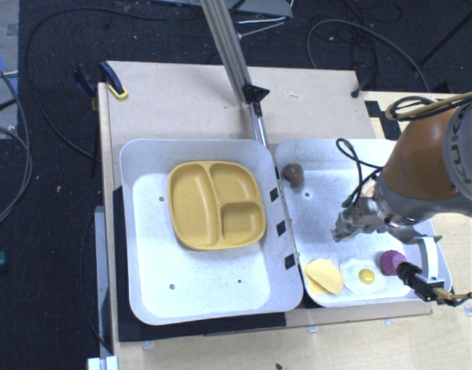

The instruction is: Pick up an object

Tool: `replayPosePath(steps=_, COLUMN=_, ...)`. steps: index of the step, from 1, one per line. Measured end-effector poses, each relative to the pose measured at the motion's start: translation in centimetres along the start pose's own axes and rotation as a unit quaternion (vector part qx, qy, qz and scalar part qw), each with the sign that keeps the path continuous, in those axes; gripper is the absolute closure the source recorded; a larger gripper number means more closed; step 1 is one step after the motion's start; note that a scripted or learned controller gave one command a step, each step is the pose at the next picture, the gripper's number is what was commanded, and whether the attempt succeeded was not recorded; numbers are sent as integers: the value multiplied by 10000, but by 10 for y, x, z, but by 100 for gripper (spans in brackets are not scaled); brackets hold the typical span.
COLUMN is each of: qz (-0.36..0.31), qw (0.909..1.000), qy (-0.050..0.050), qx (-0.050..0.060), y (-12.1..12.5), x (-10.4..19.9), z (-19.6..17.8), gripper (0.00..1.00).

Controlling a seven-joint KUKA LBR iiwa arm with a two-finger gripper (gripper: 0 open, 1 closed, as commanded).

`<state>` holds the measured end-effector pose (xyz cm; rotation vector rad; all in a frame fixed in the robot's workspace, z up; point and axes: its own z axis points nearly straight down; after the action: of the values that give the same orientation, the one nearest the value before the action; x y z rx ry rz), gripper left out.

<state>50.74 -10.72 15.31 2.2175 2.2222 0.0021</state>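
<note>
Left bin (143, 206): a yellow plastic plate with 3 compartments (217, 205) is seen lying flat near its middle, with bare white floor around it.
Right bin (321, 183): a small brown rounded object (293, 174) is seen by the far left wall; a yellow wedge-shaped piece (324, 276), a white fried-egg toy with yellow yolk (363, 274) and a purple rounded object (390, 262) are lined along the near edge.
Gripper (348, 227): placed low over the right bin's middle, above bare floor, apart from all 4 objects.
Claw state: cannot be told; nothing is seen held.
Hidden: the bin's right side is covered by the grey-and-orange arm (425, 164).
Open room: bare floor is left between the brown object and the near row.
</note>
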Motion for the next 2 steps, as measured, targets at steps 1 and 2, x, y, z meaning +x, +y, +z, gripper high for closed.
replayPosePath(steps=1, qz=-2, qw=10000, qy=-5, qx=-16, y=0, x=-1, z=-63, gripper=100)
replayPosePath(steps=2, qz=-5, qw=10000, qy=-4, qx=-10, y=1, x=-1, z=-109, gripper=100)
